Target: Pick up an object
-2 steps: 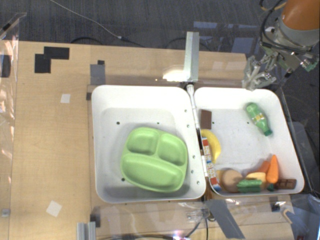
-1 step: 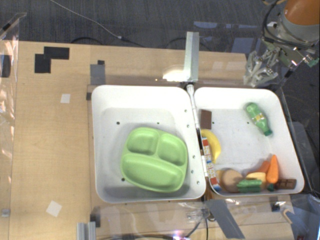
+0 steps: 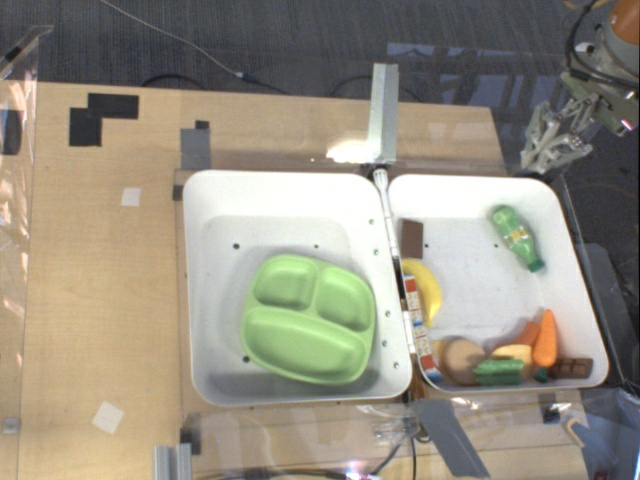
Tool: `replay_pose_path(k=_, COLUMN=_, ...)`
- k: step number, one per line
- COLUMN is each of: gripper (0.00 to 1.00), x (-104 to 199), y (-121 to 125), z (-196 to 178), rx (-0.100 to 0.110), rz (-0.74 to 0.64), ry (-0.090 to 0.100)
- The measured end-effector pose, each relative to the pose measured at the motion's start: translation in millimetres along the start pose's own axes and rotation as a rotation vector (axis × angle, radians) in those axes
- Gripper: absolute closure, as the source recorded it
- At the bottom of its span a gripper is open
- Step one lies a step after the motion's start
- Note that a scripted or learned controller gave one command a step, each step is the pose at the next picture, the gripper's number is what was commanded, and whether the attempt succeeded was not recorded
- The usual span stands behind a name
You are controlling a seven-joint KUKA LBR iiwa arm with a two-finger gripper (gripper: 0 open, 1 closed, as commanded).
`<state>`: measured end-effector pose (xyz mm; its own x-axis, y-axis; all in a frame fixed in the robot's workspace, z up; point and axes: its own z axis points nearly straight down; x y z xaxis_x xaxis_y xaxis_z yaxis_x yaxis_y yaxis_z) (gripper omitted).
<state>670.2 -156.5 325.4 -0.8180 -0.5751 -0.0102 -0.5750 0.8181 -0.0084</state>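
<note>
Right bin [image 3: 570, 268], near edge: a cluster of toy foods is lodged in the front corner, comprising a brown rounded piece [image 3: 460, 358], a green piece [image 3: 498, 371] lying flat, a yellow piece [image 3: 513, 352], an orange carrot [image 3: 544, 338] and a dark brown block [image 3: 573, 368]; these are seen touching or overlapping one another.

Right bin, left wall: a banana [image 3: 428, 290] is laid just beside the divider, with a brown rectangular block [image 3: 411, 236] beyond it.

Right bin, far side: a green bottle [image 3: 516, 236] is laid on its side, well apart from the cluster. A pale label is carried on it; no writing can be read.

Left bin [image 3: 215, 208]: a green compartment tray [image 3: 309, 318] is set flat, three compartments showing, no markings legible.

Bench [image 3: 90, 298]: black patches [image 3: 100, 116] are fixed at the far left corner.

Gripper [image 3: 553, 143]: held beyond the right bin's far corner, outside the bin, clear of all items. Nothing is seen between the fingers; whether they are spread or closed cannot be told.
</note>
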Motion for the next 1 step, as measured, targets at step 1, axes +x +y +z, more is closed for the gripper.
replay_pose_path(k=1, gripper=1.0, x=28.8, y=-40.7, z=5.8, rx=0.0, rz=-0.088, ry=0.001)
